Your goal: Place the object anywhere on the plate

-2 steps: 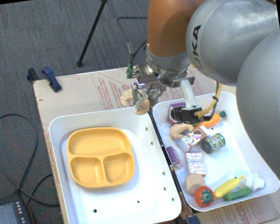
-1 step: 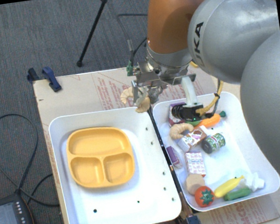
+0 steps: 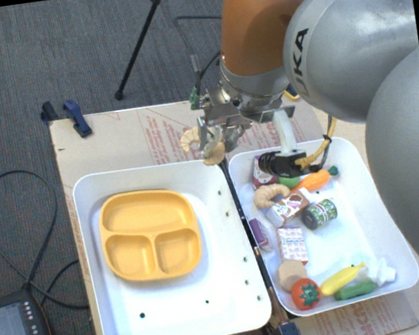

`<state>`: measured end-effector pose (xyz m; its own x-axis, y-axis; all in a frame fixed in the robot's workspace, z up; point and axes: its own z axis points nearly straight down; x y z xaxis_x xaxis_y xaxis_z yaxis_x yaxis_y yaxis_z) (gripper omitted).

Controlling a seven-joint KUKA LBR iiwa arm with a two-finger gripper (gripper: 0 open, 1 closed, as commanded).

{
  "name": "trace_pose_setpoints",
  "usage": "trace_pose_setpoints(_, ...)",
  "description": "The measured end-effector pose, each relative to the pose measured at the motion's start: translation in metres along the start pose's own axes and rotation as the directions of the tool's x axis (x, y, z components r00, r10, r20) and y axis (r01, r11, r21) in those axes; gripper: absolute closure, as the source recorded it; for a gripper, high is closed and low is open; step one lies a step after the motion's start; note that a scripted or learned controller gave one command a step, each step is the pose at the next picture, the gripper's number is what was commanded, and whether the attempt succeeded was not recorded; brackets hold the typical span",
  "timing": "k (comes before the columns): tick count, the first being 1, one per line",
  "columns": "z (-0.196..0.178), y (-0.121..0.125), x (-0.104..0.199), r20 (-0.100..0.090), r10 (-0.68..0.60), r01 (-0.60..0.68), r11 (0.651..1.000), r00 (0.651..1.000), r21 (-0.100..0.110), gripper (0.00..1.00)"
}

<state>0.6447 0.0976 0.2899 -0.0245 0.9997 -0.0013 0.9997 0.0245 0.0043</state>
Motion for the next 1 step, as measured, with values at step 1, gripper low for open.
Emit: trace_pose_setpoints(1, -0.0097, 0.0004, 0.0010, 0.000, -0.007, 0.007, 1.000, 1.000, -0.002, 1.00)
